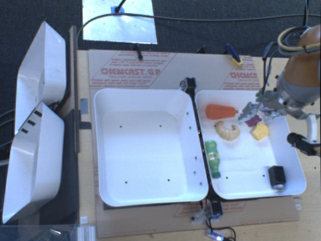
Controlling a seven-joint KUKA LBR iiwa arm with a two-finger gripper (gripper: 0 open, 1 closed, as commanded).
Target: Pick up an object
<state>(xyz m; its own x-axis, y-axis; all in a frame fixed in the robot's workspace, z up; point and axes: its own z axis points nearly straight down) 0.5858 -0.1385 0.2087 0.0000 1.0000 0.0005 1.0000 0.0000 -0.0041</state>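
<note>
A small purple object (254,120) lies in the right bin (296,185) at two o'clock, under the gripper (252,112); I cannot tell the fingers' state. Yellow corn (260,131) sits just beside it, a croissant (227,131) and carrot (220,111) toward nine, and a green bottle (212,158) at seven.

A robotics lab — 2 white bins (145,97) on a cable-strewn test bench (150,67).
</note>
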